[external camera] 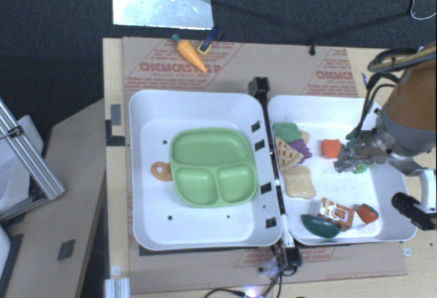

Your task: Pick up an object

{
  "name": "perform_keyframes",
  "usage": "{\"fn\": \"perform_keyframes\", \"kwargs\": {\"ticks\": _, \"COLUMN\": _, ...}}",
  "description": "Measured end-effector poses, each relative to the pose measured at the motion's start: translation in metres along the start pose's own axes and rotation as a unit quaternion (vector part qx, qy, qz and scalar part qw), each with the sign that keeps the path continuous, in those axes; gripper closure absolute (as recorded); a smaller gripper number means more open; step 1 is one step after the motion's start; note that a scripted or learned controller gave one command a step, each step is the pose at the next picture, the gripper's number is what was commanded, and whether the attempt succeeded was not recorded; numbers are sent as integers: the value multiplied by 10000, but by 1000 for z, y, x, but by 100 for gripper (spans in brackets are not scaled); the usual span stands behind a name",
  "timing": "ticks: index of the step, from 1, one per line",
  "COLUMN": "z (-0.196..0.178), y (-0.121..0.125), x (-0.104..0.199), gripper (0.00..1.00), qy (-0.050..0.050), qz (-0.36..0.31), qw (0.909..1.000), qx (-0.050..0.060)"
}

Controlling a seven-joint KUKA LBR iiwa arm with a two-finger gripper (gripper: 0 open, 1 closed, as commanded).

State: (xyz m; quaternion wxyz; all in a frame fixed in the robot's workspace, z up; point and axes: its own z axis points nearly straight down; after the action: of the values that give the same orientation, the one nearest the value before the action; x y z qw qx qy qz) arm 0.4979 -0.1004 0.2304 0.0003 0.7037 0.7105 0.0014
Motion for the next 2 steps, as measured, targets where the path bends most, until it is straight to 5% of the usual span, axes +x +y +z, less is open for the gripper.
{"fn": "perform_keyframes", "kwargs": {"ticks": 2, "z": 12, "y": 14, "x": 82, "gripper": 100, "qy": 0, "qz": 9, "qw": 10000, "qx": 14}}
